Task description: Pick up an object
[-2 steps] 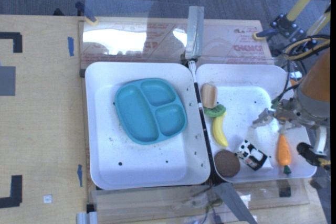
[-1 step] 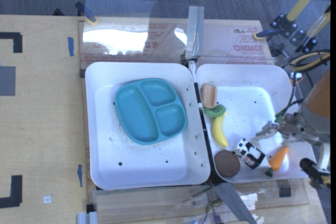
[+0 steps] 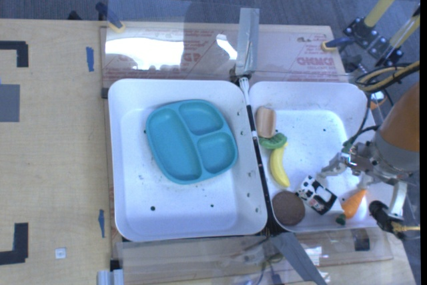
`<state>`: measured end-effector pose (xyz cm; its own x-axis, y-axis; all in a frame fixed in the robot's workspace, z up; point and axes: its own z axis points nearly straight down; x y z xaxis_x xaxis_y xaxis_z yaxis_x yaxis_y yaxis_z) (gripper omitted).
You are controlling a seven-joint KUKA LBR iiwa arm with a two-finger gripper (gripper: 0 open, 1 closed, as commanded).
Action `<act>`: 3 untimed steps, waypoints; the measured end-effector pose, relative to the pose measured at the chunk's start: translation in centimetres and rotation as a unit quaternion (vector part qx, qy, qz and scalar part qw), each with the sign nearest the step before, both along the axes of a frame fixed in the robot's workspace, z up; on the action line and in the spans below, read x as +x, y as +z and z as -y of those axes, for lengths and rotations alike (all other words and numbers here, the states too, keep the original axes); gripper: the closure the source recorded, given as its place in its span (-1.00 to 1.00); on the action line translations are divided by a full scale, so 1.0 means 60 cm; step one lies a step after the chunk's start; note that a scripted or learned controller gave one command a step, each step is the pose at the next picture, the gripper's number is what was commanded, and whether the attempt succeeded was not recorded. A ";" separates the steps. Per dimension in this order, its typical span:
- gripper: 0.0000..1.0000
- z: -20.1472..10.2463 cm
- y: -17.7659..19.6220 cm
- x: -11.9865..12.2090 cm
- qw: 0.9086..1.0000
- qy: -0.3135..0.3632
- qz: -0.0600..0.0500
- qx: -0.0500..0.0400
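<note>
Apparently at the approach step: the gripper (image 3: 341,167) hovers over the right bin (image 3: 313,98), its opening impossible to tell; next it must descend onto the carrot (image 3: 353,202) nearby.

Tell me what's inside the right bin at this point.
In the right bin: a tan cylinder, a banana with a green tip, a brown round piece, a black-and-white toy, a carrot. The arm covers the far right side.

Single fixed camera above bench, slanted down on both bins (image 3: 127,163).
</note>
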<state>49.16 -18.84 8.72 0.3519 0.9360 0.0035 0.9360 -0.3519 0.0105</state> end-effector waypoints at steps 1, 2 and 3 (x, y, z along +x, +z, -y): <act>-1.00 -0.092 0.063 0.146 0.992 -0.128 -0.009 0.002; -1.00 -0.089 -0.001 0.007 1.000 0.026 -0.002 0.000; 1.00 -0.086 0.010 0.006 1.000 0.023 -0.004 0.000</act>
